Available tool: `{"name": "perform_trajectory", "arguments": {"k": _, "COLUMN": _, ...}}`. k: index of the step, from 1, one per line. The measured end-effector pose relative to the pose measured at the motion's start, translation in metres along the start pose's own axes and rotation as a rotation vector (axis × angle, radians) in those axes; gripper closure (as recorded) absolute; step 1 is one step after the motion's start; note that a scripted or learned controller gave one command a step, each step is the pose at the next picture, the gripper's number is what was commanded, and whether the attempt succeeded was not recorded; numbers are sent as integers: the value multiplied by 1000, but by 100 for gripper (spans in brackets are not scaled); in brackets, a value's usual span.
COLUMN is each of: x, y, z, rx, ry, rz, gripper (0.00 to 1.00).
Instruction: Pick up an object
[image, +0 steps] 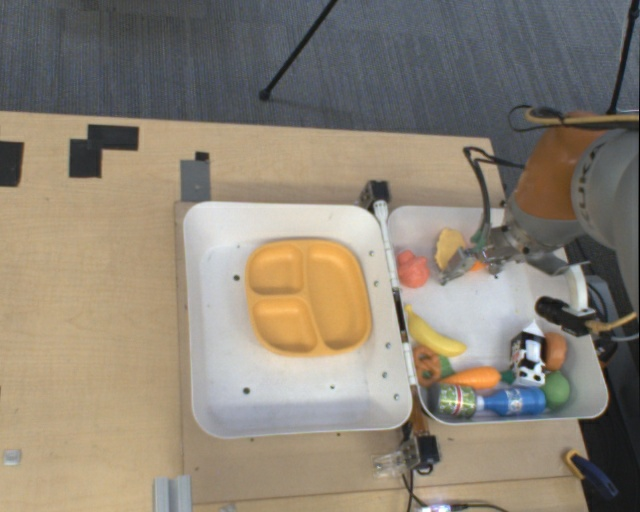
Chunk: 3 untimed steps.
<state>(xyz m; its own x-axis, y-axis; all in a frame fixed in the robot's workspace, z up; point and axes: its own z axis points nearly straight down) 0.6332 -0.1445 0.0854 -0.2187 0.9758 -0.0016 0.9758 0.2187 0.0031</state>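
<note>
gripper: (462, 262) low in the upper part of the right bin (598, 405), reaching in from the right under the orange band
grip state: two dark fingers splayed apart, tips pointing left and down; nothing visibly between them, so I read it as released, not grasping
nearest target: yellow wedge (449, 244), touching or just above-left of the fingertips; can't tell whether there is contact
wedge axis: short piece, long side running roughly up-down along the bin's far wall, so about crosswise to the finger line
small orange bit: (481, 266) right at the wrist side of the fingers; too small to say what it is, or whether it is part of the tool
next nearest: pink-red lump (412, 268), left of the gripper and slightly lower, against the divider wall, apart from the fingers
banana: (434, 337) well below-left, long axis slanting down to the right
front clutter: carrot (474, 378), can (457, 401), bottle (515, 402), green ball (557, 389), cow figure (529, 357), all packed along the near wall, well apart from the gripper
left bin: (215, 300) holds the orange divided plate (307, 296), far from the arm
judgement: move hinges on the wedge lying up-left of the tips; a small shift that way and down looks needed before closing
risk: wedge sits near the far wall, fingers could nudge it away
</note>
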Motion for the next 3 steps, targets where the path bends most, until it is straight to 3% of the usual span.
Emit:
{"name": "perform_trajectory", "arguments": {"k": 1, "x": -10, "y": 27, "z": 4, "rx": 46, "ry": 22, "rz": 93, "gripper": 0}}
{"name": "perform_trajectory", "arguments": {"k": 2, "x": -37, "y": 18, "z": 6, "rx": 59, "ry": 60, "rz": -170, "gripper": 0}}
{"name": "perform_trajectory", "arguments": {"k": 3, "x": -32, "y": 20, "z": 6, "rx": 55, "ry": 52, "rz": -132, "gripper": 0}}
